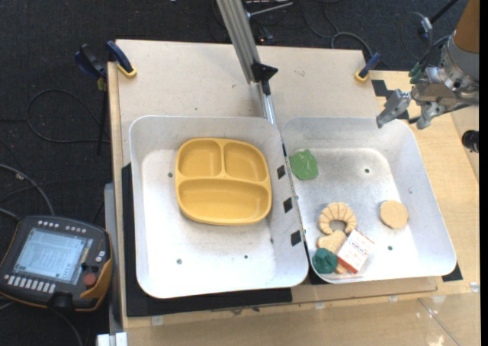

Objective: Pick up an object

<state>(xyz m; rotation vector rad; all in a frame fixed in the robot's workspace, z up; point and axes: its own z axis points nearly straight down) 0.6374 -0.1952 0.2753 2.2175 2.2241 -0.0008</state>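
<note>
The right bin (427,207) holds a light green lump (303,164) near its left wall. Toward the bin's front lie a beige pretzel shape (337,217), a round tan disc (394,214), a red and white box (355,251) and a dark green piece (325,261). My gripper (402,117) hovers over the far right rim of that bin. It is open, nothing sits between its fingers, and it is well apart from all the objects. A yellow divided plate (223,181) rests in the left bin (152,261).
A slanted metal pole (236,17) comes down to the seam between the bins at the back. Clamps (122,62) sit at the bench's far corners. A teach pendant (53,261) lies on the floor at lower left. Cables run behind the bench.
</note>
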